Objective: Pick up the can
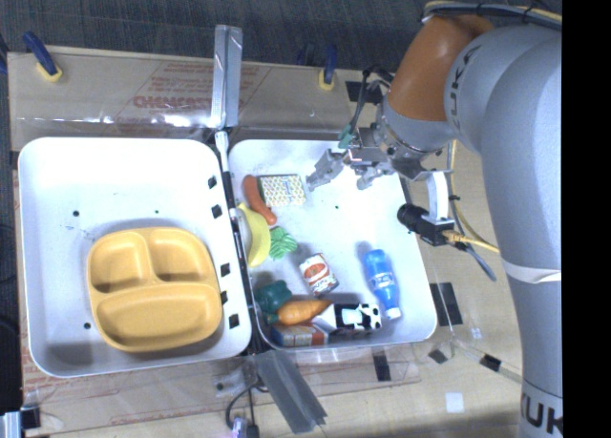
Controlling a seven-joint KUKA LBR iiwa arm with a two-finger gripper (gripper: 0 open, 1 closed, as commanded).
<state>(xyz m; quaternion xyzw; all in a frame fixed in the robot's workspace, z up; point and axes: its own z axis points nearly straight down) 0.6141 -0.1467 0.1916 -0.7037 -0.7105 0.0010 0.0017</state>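
Hovering with fingers apart and nothing between them, the end effector (346,167) waits; the can (318,274) lies well below-left, ungrasped.

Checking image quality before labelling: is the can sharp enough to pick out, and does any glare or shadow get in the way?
Camera view: the can is small and soft but distinguishable, free of glare; the right bin is evenly lit; a soft shadow falls beside the yellow tray in the left bin; the gripper is slightly blurred.
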